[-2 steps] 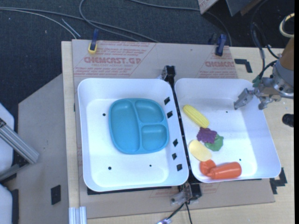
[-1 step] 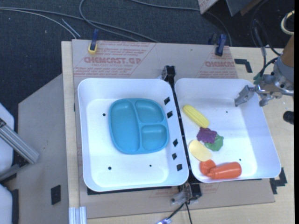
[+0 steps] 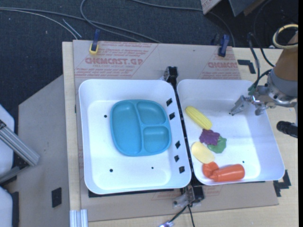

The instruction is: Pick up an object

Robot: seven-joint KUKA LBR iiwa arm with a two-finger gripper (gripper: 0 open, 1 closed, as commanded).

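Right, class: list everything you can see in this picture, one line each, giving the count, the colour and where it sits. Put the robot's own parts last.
Bins: two, white, side by side on the bench.
Divided plate: one, light blue, middle of the left bin.
Toy corn: one, yellow, right bin, upper left.
Toy grapes: one bunch, purple, right bin, below the corn.
Green toy piece: one, touching the grapes' lower right.
Pale yellow toy: one, right bin, near the left wall.
Orange toy: one, orange-red, right bin, near the front wall.
Clamps: two, blue and yellow, bench's far edge.
Cables: several, grey, on the dark floor.
Arm: one, grey with orange band, right side.
Gripper: one, metal, over the right bin's upper part.
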